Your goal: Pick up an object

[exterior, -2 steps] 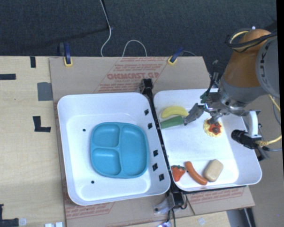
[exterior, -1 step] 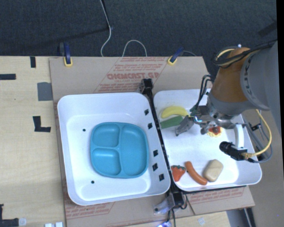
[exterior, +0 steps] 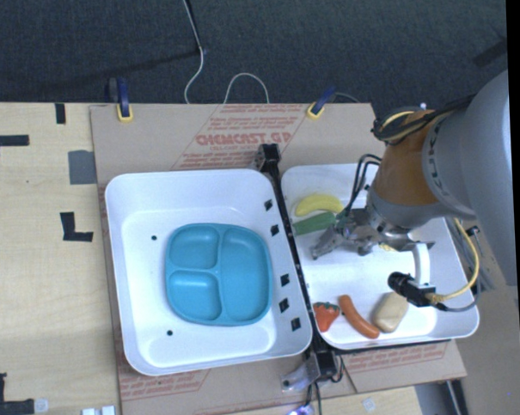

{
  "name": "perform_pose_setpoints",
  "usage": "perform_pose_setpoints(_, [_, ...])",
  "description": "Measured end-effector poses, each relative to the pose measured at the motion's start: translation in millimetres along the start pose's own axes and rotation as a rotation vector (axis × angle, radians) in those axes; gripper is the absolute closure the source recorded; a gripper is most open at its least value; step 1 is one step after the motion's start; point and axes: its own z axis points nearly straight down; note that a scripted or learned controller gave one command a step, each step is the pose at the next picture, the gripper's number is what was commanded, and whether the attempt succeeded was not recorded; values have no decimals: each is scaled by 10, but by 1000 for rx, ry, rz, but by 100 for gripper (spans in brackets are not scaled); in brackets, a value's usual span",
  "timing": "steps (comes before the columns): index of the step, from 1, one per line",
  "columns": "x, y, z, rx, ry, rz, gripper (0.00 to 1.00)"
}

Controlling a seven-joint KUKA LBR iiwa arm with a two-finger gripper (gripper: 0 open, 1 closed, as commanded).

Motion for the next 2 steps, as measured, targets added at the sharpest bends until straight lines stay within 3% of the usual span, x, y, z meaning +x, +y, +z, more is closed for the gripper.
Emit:
perform_pose_setpoints(1, [0,10,-133,-2,0,-1,100])
perform_pose_setpoints(2, [-2,77,-571,-3,2,0,100])
